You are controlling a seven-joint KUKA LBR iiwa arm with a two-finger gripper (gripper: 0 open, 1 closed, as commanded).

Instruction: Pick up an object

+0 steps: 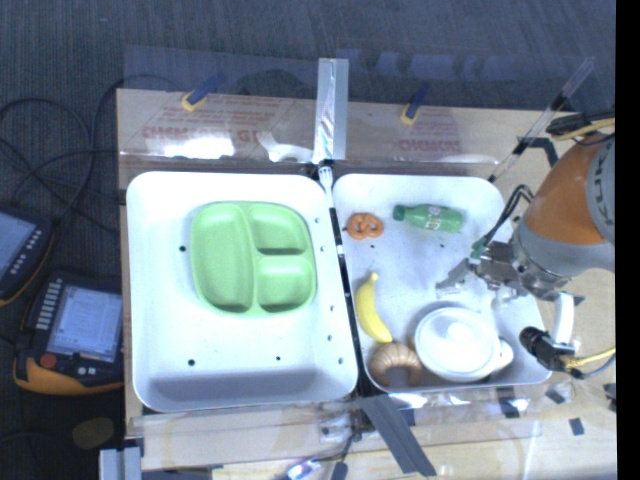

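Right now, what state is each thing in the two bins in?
Green divided plate: flat in the left bin, upright.
Green bottle: lying on its side, right bin.
Banana: lying flat.
Orange pretzel toy: lying flat.
White bowl: upright.
Brown pastry: touching the bowl.
Gripper: above the right bin, holding nothing visible.

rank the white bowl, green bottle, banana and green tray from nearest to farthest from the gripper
From the gripper in the camera view:
1. white bowl, just below it in the right bin
2. green bottle, above it near the bin's far wall
3. banana, at the right bin's left side
4. green tray, in the left bin
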